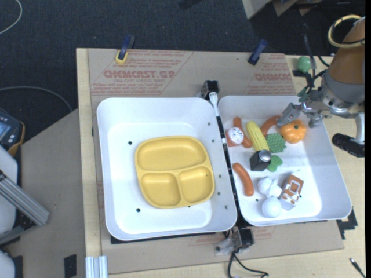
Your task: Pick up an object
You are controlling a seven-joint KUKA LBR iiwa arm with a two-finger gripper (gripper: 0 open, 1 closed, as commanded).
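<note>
- Orange (294,132) in the right bin (330,172), near its far right corner, just below the gripper (301,119).
- Fingers (288,117) spread wide above the orange, nothing held between them; cannot tell whether touching it.
- No readable writing on the orange.
- Also in the right bin: corn (257,135) lying beside a green piece (276,142), a black block (261,159) with a grey top, a sausage (244,178) by the left wall, a round white thing (235,135) with a red mark, two white balls (265,185), and a small brown-and-white box (291,189) whose print is too small to read.
- A second reddish piece (268,124) behind the corn, partly hidden; kind hard to make out.
- In the left bin (116,155): a yellow tray (174,171) with three compartments, all bare.
- Under both bins, a brown board (93,97) printed in red "CHEMCAST G.P" (139,73), repeated at the right where the bin and arm cover most of it.
- Two blue clamps (124,48) at the board's far edge.
- Arm cut off by the right border.
</note>
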